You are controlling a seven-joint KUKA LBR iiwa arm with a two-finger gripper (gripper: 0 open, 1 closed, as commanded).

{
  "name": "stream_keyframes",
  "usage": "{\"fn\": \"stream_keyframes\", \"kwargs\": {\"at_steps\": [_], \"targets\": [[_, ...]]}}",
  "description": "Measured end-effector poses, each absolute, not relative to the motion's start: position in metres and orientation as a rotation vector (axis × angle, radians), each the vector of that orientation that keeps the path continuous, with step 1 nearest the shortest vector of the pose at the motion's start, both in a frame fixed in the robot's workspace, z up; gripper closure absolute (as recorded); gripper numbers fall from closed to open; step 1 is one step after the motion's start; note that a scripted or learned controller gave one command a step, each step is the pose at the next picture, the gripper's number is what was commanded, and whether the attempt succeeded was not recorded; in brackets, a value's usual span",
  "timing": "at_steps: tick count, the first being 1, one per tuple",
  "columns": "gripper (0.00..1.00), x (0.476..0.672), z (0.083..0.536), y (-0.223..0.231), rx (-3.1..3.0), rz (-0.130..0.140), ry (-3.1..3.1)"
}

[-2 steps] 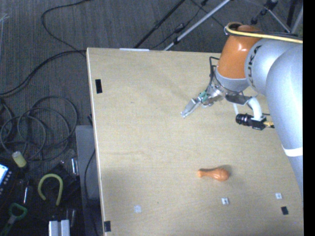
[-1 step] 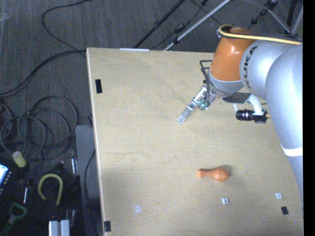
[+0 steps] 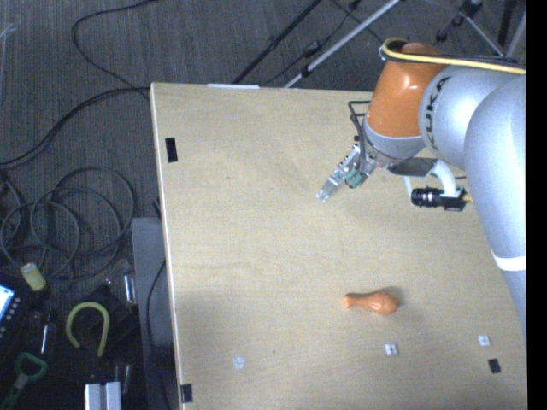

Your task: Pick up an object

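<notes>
At mid-bench [image 3: 256, 229], left of the grey arm [image 3: 479, 143]: hand [image 3: 329, 190], tilted down-left, fingertips seemingly pressed together, pinching nothing. Nearer the front edge, lower right: orange pear-shaped object [image 3: 373, 301], lying flat, well apart from the hand.

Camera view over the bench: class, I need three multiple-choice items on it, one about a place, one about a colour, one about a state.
1. Where does the small pear-shaped object lie relative to the gripper?
A. Nearer the bottom of the picture
B. Nearer the top of the picture
C. Between its fingers

2. What colour is that object?
A. Blue
B. Orange
C. Green

3. How does the object rest?
A. Lifted off the bench
B. Standing on end
C. On its side on the bench

Answers:
1 A, since the object sits well below the gripper in the picture, with bare tan bench top between them.
2 B, its whole surface reads orange.
3 C, it lies lengthwise on the surface, narrow end pointing to the picture's left.
</notes>
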State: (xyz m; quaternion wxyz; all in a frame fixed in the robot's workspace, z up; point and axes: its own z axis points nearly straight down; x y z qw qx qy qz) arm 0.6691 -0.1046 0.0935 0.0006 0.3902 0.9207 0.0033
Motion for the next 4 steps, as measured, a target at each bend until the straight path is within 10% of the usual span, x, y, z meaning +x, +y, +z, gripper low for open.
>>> {"fn": "stream_keyframes", "kwargs": {"at_steps": [2,3,4], "targets": [[1.0,0.624,0.205,-0.108,1.668,-0.002,2.663],[1.0,0.668,0.183,-0.086,2.003,-0.004,2.421],[1.0,0.645,0.155,-0.18,1.749,-0.006,2.609]]}}
